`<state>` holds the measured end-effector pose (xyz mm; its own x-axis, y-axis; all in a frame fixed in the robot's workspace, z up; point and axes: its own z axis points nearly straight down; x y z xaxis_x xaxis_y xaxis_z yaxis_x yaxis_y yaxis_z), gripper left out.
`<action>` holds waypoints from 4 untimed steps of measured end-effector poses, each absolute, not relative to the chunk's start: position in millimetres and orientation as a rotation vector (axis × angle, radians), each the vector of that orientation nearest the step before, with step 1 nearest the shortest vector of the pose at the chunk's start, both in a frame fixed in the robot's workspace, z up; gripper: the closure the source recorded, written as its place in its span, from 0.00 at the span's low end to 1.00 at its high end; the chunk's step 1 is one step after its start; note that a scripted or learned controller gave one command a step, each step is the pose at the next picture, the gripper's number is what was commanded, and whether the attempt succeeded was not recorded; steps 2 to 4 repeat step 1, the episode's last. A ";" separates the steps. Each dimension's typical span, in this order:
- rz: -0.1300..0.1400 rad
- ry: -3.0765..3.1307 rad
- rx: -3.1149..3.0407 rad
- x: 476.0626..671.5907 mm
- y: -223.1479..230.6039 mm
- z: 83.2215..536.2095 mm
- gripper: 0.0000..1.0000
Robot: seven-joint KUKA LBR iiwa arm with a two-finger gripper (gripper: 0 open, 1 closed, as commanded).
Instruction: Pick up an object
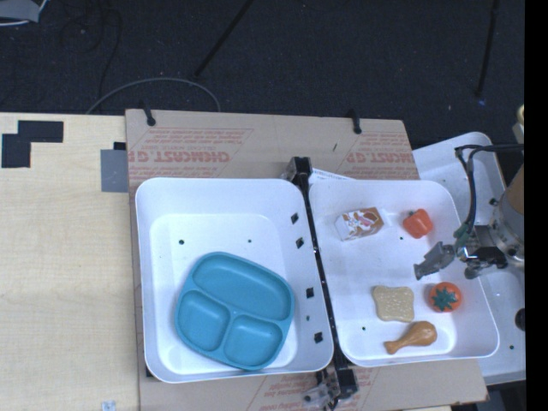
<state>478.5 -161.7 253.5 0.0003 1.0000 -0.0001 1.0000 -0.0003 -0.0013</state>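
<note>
Two white bins sit side by side on the worktop. The left bin (163, 204) holds one blue divided plate (233, 310). The right bin (377, 197) holds five items: one packet (360, 223), one orange pepper (418, 223), one toast slice (394, 303), one tomato (445, 297) and one drumstick (412, 337). The end effector (452, 262) hangs above the tomato, fingers spread, pinching nothing.
</note>
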 end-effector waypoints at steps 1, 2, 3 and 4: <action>0.006 -2.216 -2.216 478.7 -159.0 189.6 0.00; 0.006 -2.216 -2.216 478.7 -159.0 189.6 0.00; 0.006 -2.216 -2.216 478.7 -159.0 189.6 0.00; 0.006 -2.216 -2.216 478.7 -159.0 189.6 0.00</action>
